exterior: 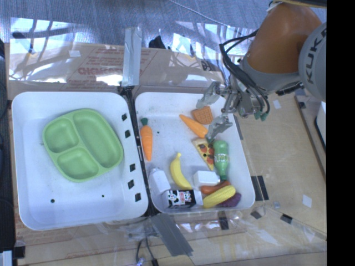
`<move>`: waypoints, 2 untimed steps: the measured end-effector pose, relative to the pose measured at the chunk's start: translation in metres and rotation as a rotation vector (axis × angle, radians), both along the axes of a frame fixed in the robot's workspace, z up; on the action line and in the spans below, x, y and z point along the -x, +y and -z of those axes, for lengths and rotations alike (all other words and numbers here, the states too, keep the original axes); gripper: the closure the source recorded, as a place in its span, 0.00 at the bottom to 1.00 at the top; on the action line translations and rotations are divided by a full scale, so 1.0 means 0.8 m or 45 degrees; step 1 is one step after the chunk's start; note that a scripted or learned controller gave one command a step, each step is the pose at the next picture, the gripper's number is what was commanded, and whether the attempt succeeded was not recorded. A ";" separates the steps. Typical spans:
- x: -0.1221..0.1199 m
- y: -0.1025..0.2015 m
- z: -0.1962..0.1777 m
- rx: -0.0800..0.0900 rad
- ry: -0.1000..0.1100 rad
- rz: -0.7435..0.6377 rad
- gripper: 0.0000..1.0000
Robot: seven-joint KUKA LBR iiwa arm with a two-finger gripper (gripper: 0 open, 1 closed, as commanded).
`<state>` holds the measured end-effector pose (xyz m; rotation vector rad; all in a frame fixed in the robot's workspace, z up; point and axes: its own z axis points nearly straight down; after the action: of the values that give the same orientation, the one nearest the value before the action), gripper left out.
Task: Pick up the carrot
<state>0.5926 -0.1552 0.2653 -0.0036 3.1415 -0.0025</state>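
The carrot (146,141) lies lengthwise against the left wall of the right bin (166,101), green top pointing away from the camera. To its right lie another orange wedge (193,126) and a banana (178,172). The end effector (216,108) hovers over the bin's far right corner, fingers spread, holding nothing.
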 end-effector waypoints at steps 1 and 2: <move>-0.033 -0.020 0.143 -0.003 0.009 0.345 0.00; -0.051 -0.067 0.215 -0.001 -0.004 0.460 0.00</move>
<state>0.6330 -0.2088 0.0937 0.5608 3.0882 -0.0012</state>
